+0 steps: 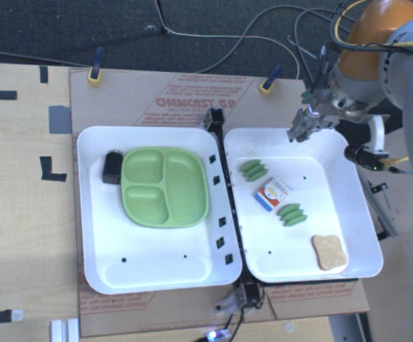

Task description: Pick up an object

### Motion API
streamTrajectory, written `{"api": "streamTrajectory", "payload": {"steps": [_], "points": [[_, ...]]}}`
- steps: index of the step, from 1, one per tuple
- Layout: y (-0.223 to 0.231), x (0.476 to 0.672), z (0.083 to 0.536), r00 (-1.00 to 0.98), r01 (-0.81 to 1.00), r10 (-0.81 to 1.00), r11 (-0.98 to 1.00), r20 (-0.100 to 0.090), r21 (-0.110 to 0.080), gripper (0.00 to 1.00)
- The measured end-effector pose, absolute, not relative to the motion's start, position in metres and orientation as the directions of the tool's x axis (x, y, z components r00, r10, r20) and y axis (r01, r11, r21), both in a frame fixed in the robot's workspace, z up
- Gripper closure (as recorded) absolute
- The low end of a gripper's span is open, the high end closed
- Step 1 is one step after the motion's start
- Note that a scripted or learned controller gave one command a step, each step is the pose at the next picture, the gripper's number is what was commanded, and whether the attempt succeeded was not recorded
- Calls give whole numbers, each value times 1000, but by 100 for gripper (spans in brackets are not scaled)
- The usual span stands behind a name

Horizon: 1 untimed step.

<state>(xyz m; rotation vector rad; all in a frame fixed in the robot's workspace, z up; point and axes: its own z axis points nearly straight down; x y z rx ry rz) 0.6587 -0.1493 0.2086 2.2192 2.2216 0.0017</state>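
small carton [272,193] lies below gripper [300,133]

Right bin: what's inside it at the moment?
The right bin holds two green pea pods, a small red, white and blue packet between them, and a tan bread slice. The gripper hangs over its far rim, covering a little of it.

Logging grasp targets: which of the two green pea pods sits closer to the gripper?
The upper pea pod, left of the small box. The gripper hangs above it; the other pod lies lower, nearer the bread.
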Motion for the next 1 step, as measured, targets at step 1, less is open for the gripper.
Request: {"api": "streamTrajectory", "payload": {"steps": [1], "points": [[-154,658,252,-2,1000,1000,2,-1,2,100]]}}
